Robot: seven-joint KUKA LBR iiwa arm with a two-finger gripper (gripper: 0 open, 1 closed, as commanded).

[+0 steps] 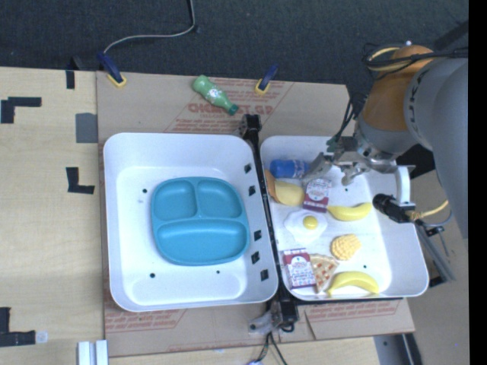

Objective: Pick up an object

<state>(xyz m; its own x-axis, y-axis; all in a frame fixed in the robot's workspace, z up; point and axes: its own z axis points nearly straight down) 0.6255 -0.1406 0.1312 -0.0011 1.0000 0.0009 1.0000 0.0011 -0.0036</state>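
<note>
Left bin (122, 204) holds your blue tray (201, 220); right bin (396, 257) holds toy food. Gripper (335, 172) hovers, fingers spread, over the small red-white carton (316, 195), grasping nothing.

Blue can (290, 168) partly behind tool (335, 169)

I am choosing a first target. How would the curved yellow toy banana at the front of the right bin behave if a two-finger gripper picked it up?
The curved yellow toy banana looks like smooth moulded plastic, so probably stiff, light and slightly slippery. Its curve may make it pivot between fingers. It lies against the pizza slice, which might shift too.
</note>
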